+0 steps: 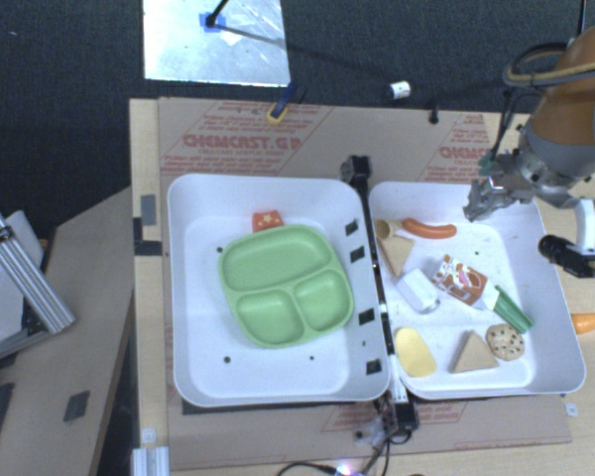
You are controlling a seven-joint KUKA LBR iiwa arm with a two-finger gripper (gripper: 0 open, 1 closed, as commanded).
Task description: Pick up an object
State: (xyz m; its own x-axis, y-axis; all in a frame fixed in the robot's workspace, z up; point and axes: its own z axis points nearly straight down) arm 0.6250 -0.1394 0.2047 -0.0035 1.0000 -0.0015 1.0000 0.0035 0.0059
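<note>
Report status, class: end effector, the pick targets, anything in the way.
End effector over right bin's far edge, nothing seen held. Sausage nearest; cookie, yellow piece further forward. Green tray in left bin. Path clear.

Bench [228,132] — brown printed board — bears two white bins [193,365] side by side.

One fixed camera looks down at a slant (from above) on both bins [188,365].

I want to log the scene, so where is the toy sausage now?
The orange-red toy sausage lies in the right white bin, near its far edge, left of the gripper and above the tan wedge.
</note>
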